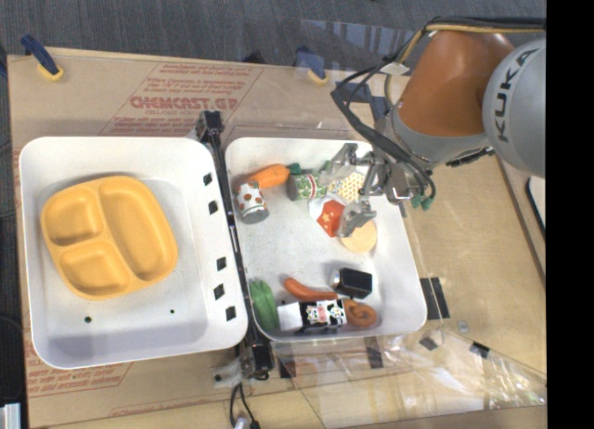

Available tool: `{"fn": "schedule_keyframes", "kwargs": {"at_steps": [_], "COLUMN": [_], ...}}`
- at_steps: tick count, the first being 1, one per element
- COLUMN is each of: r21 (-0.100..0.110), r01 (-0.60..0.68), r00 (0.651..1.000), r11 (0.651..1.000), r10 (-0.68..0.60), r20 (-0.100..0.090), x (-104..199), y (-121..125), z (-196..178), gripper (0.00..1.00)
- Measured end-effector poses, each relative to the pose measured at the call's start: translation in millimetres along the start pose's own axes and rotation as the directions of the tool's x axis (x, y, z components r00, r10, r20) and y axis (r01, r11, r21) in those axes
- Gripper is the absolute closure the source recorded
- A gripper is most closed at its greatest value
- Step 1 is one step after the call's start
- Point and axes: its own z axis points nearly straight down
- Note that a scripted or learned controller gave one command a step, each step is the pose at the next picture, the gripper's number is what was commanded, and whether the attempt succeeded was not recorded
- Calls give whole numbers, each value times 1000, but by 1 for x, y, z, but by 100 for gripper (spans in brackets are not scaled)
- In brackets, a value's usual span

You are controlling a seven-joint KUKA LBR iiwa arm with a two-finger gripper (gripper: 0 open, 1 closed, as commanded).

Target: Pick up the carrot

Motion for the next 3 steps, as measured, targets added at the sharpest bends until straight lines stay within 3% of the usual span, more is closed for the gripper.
{"fn": "schedule_keyframes", "kwargs": {"at_steps": [1,2,3], "r21": [-4,-1,-4], "r01": [-29,-215,-21], "r00": [1000,977,1000], "r11": [1000,977,1000], "r10": [29,215,21], "r20": [-8,5,-1], "x": [-12,-67,-10], "y": [50,-55,-10], "z": [125,126,128], "gripper": [0,0,0]}}
